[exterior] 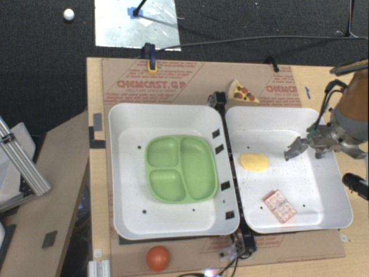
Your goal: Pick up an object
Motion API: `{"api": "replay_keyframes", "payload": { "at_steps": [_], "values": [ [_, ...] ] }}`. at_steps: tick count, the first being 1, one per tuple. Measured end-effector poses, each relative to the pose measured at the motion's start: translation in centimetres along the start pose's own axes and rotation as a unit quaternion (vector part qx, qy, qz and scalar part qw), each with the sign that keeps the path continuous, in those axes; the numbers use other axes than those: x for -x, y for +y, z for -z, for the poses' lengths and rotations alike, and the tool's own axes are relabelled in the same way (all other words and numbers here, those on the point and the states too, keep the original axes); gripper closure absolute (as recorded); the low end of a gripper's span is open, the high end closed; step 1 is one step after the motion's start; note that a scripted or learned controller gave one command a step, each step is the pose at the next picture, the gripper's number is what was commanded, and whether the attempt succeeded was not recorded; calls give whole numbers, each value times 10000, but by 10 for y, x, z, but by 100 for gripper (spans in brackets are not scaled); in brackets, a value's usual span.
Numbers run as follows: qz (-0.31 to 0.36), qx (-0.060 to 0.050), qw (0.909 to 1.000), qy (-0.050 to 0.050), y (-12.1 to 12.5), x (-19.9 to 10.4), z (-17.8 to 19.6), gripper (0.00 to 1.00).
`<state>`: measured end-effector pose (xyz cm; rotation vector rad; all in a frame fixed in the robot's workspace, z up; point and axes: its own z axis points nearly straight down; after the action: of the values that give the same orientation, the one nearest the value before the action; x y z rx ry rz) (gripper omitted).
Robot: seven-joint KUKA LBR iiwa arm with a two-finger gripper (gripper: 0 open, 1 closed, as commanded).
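The hand (295, 149) hangs over the right bin (331, 212), toward that bin's 3 o'clock side. Whether it is spread or pressed together I cannot tell; the tip is dark and small from this angle, and nothing shows pinched in it.

Two things lie in that bin. A yellow oval piece (254, 162) sits near the bin's centre, just at 9 o'clock from the hand. A small pink packet (279, 205) lies at about 6 o'clock from the hand, nearer the bin's front edge. The oval piece looks the likelier pick, being closest.

Risks, as I judge them: the oval piece is low and rounded, so the hand may close above it or skid it along the smooth white floor. The packet is flat and thin, so the hand could scrape the floor and pinch nothing.

The oval piece's long axis runs roughly 9 to 3 o'clock, with no clear front end. The packet's long axis runs from about 10 to 4 o'clock.

In the left bin (124, 212) lies a green divided plate (181, 168).
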<state>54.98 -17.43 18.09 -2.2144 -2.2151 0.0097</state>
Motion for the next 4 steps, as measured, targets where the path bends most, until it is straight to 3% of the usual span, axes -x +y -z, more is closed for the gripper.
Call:
{"api": "replay_keyframes", "payload": {
  "at_steps": [1, 3, 4],
  "values": [
    [16, 62, 10000, -12, 3, 0, 7, 0],
    [6, 54, 10000, -11, 9, 7, -97, 0],
    [5, 64, 10000, -14, 10, 7, -96, 0]
  ]
}}
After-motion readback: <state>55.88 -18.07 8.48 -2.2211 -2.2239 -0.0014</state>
